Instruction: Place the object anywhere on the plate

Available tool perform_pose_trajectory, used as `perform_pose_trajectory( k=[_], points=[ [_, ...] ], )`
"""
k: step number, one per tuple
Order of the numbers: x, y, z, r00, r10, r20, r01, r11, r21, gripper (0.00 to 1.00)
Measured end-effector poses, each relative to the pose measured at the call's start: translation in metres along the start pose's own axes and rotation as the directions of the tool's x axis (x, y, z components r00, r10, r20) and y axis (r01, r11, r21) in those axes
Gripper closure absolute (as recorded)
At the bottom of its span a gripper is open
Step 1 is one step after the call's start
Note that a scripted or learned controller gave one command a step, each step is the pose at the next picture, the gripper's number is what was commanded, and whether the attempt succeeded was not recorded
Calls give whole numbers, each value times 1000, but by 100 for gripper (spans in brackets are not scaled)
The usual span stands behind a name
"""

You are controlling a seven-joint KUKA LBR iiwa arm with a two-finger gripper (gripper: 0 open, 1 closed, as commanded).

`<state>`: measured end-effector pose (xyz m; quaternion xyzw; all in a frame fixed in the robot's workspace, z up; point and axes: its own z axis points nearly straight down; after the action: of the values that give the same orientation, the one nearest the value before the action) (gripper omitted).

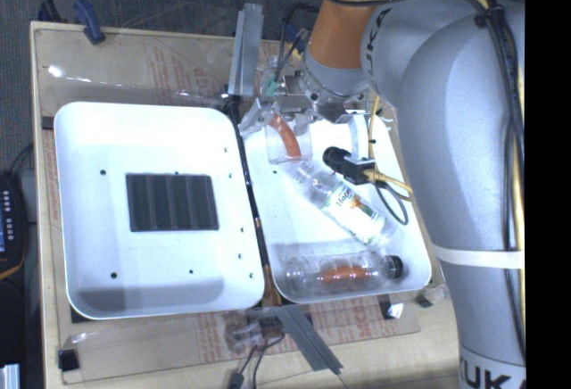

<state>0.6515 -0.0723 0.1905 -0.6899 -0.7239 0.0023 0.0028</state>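
Observation:
A dark grey ribbed plate [172, 202] lies flat in the middle of the left white bin [80, 137]. My gripper [285, 109] hangs over the back left corner of the right bin [412, 262]. Directly below it is a clear plastic item with an orange piece [287, 138] in it. Whether that item is gripped is hidden by the wrist and glare. A clear bottle with a white and green label [350, 205] lies slanted in the middle of the right bin. Another clear bottle with orange contents [341, 272] lies along that bin's front wall.
The grey arm [446, 111] covers the right side of the right bin. A raised divider [252, 200] runs between the two bins. Blue clamps [87, 20] hold the bench's back left edge. A metal bracket [245, 48] stands behind the bins.

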Motion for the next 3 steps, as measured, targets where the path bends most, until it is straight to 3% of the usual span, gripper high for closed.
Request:
perform_pose_trajectory(
  k=[1, 2, 3],
  points=[
    [95, -69, 0, 996, -94, 1, 94, 996, -1, 100],
    [94, -69, 0, 996, -93, 2, 93, 996, -2, 0],
    [140, -106, 2, 990, -142, 2, 142, 990, 0, 0]
  ],
)
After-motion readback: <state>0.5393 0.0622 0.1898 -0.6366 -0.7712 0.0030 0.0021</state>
